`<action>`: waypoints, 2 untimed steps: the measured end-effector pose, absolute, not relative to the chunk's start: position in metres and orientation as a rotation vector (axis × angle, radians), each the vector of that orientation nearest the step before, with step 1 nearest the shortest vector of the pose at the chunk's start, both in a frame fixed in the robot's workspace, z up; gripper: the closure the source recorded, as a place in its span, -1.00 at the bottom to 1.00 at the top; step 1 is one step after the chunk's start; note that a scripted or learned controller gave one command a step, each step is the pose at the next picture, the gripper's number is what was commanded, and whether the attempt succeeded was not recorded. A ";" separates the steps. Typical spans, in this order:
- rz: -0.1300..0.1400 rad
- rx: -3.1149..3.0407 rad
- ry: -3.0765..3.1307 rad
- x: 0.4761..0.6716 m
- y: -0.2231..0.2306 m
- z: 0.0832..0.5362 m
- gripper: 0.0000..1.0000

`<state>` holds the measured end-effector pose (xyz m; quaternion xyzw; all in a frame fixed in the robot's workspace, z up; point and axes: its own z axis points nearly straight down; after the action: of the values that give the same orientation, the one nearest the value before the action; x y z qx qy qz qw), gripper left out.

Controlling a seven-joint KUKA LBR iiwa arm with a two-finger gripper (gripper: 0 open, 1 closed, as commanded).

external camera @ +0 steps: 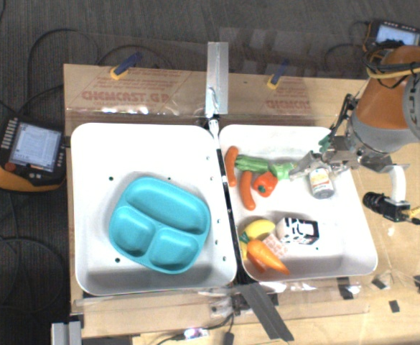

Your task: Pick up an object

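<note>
Carrot (268, 256) and lemon (258, 229) lie in the right bin (353, 243). Gripper (323, 165) sits over a small jar (322, 183); can't tell its grip.

red print on the clear sheet (134, 92) reads roughly "chemcast gp"

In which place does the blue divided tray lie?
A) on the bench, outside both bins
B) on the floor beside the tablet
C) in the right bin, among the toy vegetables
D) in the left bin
D: the blue divided tray rests inside the left bin, apart from the vegetables.
</note>
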<state>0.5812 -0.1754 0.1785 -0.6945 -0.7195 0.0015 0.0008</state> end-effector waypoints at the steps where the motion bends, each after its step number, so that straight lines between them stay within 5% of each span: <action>1: -0.001 -2.178 -2.262 0.596 -0.204 0.104 -1.00; 2: -0.001 -2.177 -2.261 0.596 -0.203 0.113 1.00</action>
<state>0.5960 -0.2027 0.1125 -0.6937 -0.7203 -0.0004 0.0016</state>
